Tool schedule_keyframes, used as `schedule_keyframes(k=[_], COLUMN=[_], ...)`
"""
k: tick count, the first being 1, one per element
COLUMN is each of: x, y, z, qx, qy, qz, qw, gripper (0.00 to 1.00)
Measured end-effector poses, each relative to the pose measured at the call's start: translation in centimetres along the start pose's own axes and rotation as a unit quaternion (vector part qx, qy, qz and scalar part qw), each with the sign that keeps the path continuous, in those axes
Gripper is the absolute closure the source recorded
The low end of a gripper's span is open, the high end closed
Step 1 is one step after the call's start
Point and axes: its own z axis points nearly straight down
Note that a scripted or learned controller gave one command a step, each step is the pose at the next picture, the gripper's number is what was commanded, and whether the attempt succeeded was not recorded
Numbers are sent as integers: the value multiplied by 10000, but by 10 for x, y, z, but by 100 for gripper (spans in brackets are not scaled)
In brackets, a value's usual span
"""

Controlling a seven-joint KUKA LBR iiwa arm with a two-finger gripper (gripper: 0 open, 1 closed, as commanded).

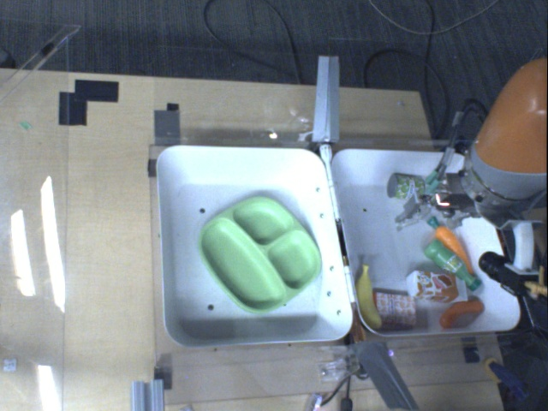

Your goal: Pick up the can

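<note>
Gripper, grip unclear, sits at the can, with carrot and green bottle close below.

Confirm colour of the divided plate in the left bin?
Light green plate, clearest in the camera view.

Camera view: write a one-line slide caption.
Gripper at the can in the right bin; green plate in the left bin.

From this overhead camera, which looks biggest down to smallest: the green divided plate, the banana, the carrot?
1. Green divided plate, by far.
2. Banana.
3. Carrot, though the bottle overlaps it, so banana versus carrot is unsure.
</note>
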Motion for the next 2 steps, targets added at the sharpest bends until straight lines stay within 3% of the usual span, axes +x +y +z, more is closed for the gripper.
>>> schedule_keyframes(k=[1,2], x=[-43,-54], y=[96,113], z=[80,148], qx=[-6,-32], qy=[-4,-10], qz=[-135,-341], qw=[9999,9994], gripper=[0,0])
